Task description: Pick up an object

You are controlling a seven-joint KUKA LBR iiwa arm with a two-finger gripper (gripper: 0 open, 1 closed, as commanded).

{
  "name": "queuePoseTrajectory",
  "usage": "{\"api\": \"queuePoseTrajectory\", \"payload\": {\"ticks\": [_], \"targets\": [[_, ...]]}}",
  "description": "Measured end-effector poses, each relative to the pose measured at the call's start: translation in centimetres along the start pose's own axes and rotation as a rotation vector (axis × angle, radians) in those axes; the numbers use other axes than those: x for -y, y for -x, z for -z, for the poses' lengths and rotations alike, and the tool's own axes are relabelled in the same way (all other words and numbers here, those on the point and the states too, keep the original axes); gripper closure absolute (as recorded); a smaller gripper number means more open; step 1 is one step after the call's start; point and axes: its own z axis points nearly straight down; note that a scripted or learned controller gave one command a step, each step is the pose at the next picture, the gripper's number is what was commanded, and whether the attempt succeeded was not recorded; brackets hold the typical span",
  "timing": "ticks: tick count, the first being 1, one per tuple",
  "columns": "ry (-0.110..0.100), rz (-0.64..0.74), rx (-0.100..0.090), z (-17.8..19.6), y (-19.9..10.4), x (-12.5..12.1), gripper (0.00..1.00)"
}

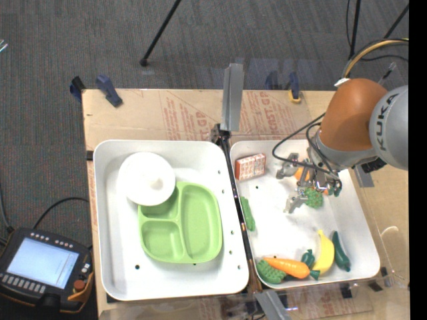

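Observation:
My gripper point(292, 185) hangs over the middle of the right bin point(353, 219), below the orange wrist band. Its two grey fingers point(287, 168) point left and stand apart, open, with bare bin floor between them. A small green broccoli point(314, 199) lies right beside the lower finger, not between the two. A small orange piece point(303, 174) shows under the gripper body. Other objects lie in this bin: a red box point(250, 167) at the back left, a green pickle point(247, 213) along the left wall, and a carrot point(291, 266), a banana point(324, 251) and a dark green vegetable point(341, 251) at the front.
The left bin point(107, 212) holds a green divided tray point(183, 222) with a white bowl point(147, 177) on its back left corner. A grey post point(232, 102) rises behind the gap between the bins. Cables loop around the wrist. A teach pendant point(41, 265) lies at the lower left.

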Motion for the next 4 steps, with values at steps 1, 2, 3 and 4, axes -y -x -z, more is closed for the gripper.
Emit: {"api": "queuePoseTrajectory", "payload": {"ticks": [1, 2, 3, 4], "targets": [[0.000, 0.004, 0.005, 1.1, 0.2, -0.2, 1.00], [-0.001, -0.354, -0.003, 0.0, -0.9, 2.3, 1.00], [-0.002, -0.659, -0.004, 0.0, -2.0, 2.5, 1.00], [0.004, -0.729, 0.008, 10.5, -3.8, -7.4, 1.00]]}}
